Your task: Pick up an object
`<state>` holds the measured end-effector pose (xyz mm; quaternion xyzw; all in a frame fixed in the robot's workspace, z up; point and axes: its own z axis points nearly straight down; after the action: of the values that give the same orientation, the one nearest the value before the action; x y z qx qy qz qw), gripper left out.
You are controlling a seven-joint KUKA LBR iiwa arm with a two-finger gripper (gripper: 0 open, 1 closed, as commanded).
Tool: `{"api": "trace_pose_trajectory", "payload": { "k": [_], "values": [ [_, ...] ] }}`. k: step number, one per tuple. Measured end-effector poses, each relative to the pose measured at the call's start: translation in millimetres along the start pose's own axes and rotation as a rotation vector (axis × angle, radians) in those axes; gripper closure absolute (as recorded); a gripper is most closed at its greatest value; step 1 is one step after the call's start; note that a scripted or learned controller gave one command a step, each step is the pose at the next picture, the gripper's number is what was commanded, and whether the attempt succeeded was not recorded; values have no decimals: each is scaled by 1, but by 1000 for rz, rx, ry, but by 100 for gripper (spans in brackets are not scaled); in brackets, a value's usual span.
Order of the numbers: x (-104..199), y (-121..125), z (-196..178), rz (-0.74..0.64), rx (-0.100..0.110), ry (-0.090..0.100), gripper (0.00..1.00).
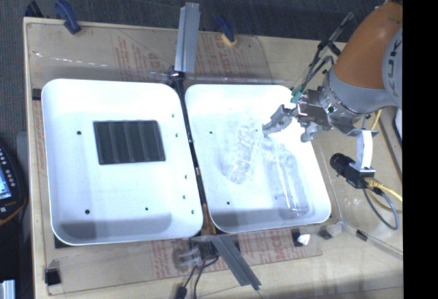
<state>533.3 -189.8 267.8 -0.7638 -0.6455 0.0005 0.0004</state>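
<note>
Look to the right bin (205, 174) first: your pincer (291, 123) hangs over its upper right part, reaching in from the right on the grey arm (356, 96) with the orange band (373, 41) above the wrist. You can see its two fingers standing apart, one finger (274, 120) stretching left over the bin and the other pointing down toward the bin's right rim. Nothing lies between them.

The things you could pick are clear plastic and hard to read against the white floor. One clear bottle (241, 154) lies near the middle of the right bin, tilted, just below and left of the pincer. A second clear bottle (289, 185) lies lengthwise along the bin's right side, its lower end near the bottom right corner. You cannot tell whether the two touch each other, and you cannot tell whether the left finger touches the first one.

In the left bin (61, 181) you have a dark ribbed rectangular piece (129, 141) lying flat, a little above the middle. The two bins sit side by side on the wooden surface (89, 44), with a grey metal bar (186, 37) standing at the top of the seam between them and blue clamps (67, 17) on the surface's far edge. A black cable (380, 202) loops on the surface to the right of the bins.
</note>
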Motion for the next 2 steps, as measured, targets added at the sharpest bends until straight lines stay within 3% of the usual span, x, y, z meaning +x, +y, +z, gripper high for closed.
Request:
{"api": "trace_pose_trajectory", "payload": {
  "k": [1, 2],
  "values": [
    [54, -36, -2, 231, 4, 1, 0],
    [36, -27, -30, 98, 0, 0, 0]
  ]
}}
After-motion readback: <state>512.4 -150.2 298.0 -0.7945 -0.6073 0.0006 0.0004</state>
